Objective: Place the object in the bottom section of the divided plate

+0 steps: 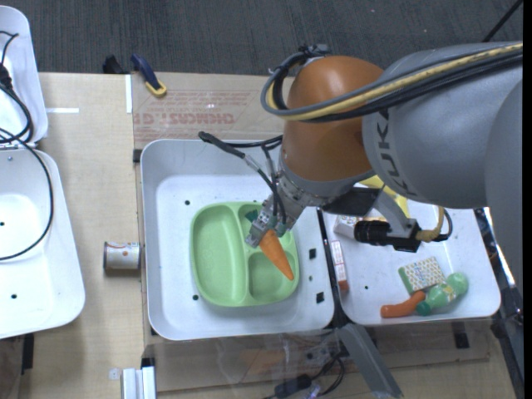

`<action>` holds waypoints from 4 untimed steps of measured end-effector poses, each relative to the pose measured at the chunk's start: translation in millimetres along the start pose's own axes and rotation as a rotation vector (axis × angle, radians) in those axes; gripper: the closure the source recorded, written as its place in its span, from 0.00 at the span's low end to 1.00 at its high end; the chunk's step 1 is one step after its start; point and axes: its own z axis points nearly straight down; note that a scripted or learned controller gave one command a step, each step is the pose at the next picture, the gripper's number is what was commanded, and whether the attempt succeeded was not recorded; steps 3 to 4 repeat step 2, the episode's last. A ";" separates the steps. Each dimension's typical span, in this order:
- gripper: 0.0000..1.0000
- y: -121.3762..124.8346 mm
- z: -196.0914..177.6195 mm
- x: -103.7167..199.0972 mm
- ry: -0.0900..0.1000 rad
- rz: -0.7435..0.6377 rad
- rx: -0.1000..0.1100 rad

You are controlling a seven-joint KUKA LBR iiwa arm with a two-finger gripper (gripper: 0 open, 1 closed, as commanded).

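A light green divided plate [218, 252] lies in the left bin [166, 223], with one large section on its left and two small sections on its right. An orange toy carrot [280, 256] slants over the lower right small section, its thick end up. My gripper [266, 224] comes down from the orange wrist dome and is shut on that thick end. The carrot's tip points down and right, near the plate's right rim. Whether the tip touches the plate I cannot tell.
The right bin [474, 248] holds a second orange carrot-like piece [401, 307], a green toy [445, 293], a patterned block [420, 271] and a red-and-white packet [337, 260]. A small metal can [123, 256] lies on the bench left of the bins. The arm covers the bins' far right.
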 end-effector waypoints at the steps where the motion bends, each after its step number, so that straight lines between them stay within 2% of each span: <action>1: 1.00 21.6 -15.2 42.1 -0.001 -0.172 -0.001; 2: 0.00 21.5 -15.2 41.9 -0.001 -0.172 -0.001; 4: 0.00 21.5 -15.2 41.9 -0.001 -0.172 -0.001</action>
